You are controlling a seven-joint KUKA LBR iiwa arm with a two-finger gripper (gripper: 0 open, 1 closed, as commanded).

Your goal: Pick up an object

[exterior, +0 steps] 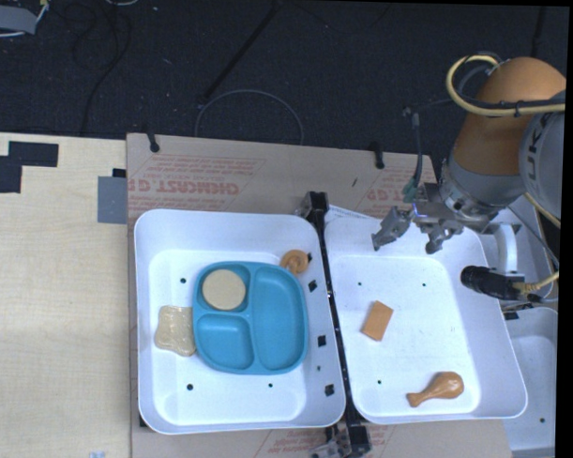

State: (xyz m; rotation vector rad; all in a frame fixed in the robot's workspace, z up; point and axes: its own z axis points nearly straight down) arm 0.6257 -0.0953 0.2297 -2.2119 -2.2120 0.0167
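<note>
Approach step. Gripper [410, 233] hangs open and empty over the right bin's [507, 372] far edge. Orange block [377, 321] lies below it, apart. Next move: likely descend onto the block.

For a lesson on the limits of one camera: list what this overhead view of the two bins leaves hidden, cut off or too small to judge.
- Gripper: too small and dark to judge its state.
- Arm: cut off at the right edge.
- Blue tray: hides the left bin floor beneath.
- Small tan item: too small to identify.
</note>
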